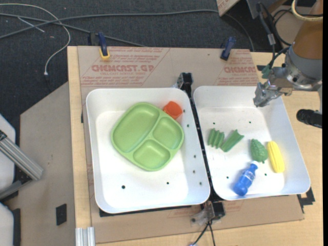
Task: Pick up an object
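Camera view: right bin (292, 137) holds loose pickables, namely green pods (224, 139), a green lump (259, 150), a yellow corn (275, 156) and a blue bottle (245, 179), all lower right. Pincer (262, 97), upper right over the bin's far edge; clenched or released, cannot tell. Nothing visibly held, so it is probably staged ahead of a descent.

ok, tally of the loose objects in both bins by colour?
Green: 4, namely divided plate, two celery-like pieces, bumpy green vegetable
Orange: 1, small orange item at the plate's far edge
Yellow: 1, corn cob
Blue: 1, bottle
Total: 7
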You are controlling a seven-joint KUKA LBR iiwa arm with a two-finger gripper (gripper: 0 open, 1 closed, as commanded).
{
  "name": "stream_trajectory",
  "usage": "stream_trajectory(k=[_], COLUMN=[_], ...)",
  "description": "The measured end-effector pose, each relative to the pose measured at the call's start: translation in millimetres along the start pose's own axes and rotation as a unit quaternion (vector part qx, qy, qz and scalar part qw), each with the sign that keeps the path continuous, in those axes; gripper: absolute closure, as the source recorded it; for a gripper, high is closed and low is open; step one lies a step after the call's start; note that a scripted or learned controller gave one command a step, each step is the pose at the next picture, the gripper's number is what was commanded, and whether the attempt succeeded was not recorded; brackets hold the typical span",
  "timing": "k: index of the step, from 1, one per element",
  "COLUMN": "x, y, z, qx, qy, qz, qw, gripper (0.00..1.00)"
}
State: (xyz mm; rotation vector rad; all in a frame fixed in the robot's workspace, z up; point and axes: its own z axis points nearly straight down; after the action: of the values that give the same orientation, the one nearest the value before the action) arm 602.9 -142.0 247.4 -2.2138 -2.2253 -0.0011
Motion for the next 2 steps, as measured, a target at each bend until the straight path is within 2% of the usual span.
stream_trajectory(k=[1,2], x=[48,97], y=[3,8], z=[-6,9], qx=[0.0,0.001], qy=[0.0,0.0], qz=[0.0,0.0], qw=[1.0,1.0], gripper=[1.0,1.0])
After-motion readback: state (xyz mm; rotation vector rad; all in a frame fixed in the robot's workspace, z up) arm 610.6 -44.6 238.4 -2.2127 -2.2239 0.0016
